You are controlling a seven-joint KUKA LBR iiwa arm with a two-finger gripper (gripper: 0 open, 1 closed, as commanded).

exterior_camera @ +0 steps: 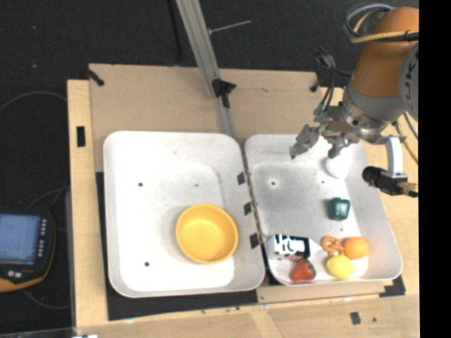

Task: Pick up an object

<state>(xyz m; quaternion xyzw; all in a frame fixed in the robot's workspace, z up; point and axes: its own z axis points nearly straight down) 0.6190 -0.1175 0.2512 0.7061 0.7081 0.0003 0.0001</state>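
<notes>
Camera view: our fingers [318, 144] hang spread and empty over the right bin's [296, 189] far end; the green pepper [339, 208] sits nearest, apart from the fruit. We judge a straight descent astride it best.

Off to the side, a teach pendant [21, 248] is sitting on the dark floor with its screen glowing, and a metal pole [201, 48] is slanting over the bench [162, 97].
</notes>
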